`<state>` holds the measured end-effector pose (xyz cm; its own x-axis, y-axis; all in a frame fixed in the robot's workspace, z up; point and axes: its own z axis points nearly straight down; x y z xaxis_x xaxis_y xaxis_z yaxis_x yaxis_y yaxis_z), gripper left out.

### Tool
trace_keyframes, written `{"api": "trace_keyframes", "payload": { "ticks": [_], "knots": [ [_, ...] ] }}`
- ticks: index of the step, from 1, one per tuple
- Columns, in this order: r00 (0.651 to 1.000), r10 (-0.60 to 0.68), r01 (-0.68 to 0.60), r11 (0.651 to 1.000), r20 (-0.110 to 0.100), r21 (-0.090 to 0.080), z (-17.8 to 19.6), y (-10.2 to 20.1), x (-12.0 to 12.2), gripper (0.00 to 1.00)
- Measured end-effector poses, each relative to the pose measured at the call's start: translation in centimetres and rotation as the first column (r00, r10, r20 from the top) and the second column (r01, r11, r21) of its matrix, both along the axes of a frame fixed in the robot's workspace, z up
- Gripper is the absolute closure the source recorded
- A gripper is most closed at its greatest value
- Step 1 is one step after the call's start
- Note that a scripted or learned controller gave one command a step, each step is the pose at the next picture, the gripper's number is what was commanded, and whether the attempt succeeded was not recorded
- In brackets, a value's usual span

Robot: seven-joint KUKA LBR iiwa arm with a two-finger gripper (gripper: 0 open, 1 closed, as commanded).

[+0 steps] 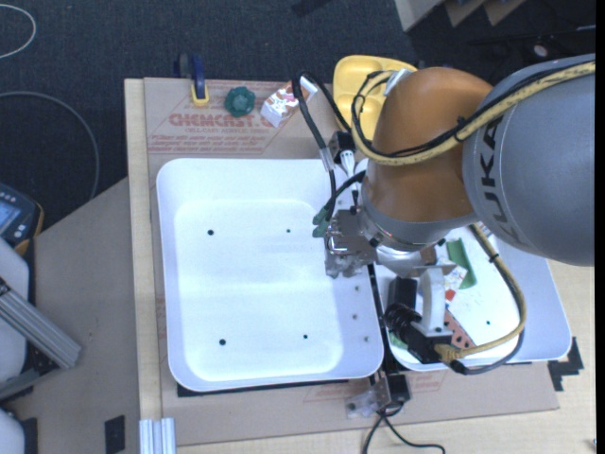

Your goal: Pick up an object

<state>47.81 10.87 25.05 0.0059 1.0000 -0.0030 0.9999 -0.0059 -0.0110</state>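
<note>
Arm (425, 140) reaching in from right, wrist w/ orange band hanging over divide between the two bins, covering most of R bin (539, 334). Jaws hidden below wrist, above R bin's left half; open or closed not discernible, nothing seen gripped.

Pickable items in R bin, partly hidden by arm:
- green item (458, 253), near bin centre, just right of wrist.
- white/red item (462, 278), just below green item.
- brown item (457, 334), toward front rim, beside yellow cable (506, 296).

L bin (246, 272): white floor w/ four black dots.

On desk (151, 282) behind L bin, in a row: blue/yellow clamp (197, 78), green knob (239, 99), small white/red piece (279, 108). Yellow object (364, 76) behind arm, partly hidden; type unclear.
</note>
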Motion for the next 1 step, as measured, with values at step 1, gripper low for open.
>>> {"api": "trace_keyframes", "payload": {
  "ticks": [1],
  "knots": [
    [0.999,0.006,-0.006,1.000,0.033,0.008,29.49,-1.79,0.17,1.00]
  ]
}}
